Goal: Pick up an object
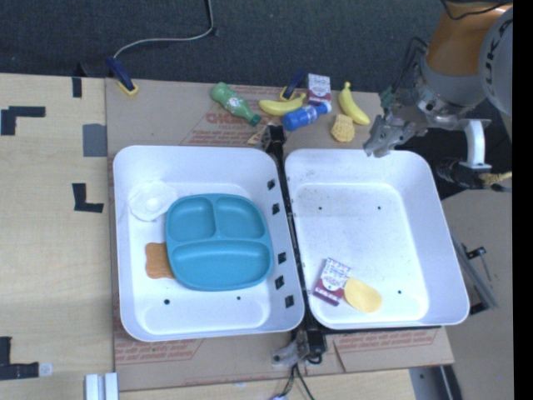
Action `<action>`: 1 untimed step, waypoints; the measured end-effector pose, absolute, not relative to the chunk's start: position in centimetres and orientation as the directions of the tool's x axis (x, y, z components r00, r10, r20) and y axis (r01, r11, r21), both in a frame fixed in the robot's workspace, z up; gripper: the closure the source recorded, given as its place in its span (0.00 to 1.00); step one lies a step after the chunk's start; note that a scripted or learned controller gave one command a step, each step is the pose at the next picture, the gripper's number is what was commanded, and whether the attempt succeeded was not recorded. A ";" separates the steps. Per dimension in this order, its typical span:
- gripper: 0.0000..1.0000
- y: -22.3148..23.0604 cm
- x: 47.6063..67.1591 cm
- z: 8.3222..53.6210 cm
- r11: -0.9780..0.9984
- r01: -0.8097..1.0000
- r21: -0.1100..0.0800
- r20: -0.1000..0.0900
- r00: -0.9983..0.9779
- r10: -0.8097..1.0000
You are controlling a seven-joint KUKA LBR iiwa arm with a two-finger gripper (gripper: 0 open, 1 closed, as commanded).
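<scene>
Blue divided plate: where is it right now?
In the camera view the blue divided plate lies in the left bin, near its middle, overlapping a tan cracker-like piece at its left edge, with a clear cup just up-left.

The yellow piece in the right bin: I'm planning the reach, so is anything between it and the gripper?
Nothing visible. The gripper hangs over the right bin's far rim; the yellow piece lies near the front, a small carton touching its left side.
</scene>
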State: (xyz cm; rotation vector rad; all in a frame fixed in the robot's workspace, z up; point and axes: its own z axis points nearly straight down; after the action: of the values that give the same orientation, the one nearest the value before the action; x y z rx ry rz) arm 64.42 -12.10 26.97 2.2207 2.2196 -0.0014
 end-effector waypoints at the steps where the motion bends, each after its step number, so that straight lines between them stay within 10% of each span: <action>1: 1.00 -3.5 62.8 24.7 0.002 1.000 -0.001 0.001 -0.002 1.000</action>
State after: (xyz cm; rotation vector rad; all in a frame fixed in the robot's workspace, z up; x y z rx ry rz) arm 62.85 -3.45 24.69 2.2201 2.2248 -0.0004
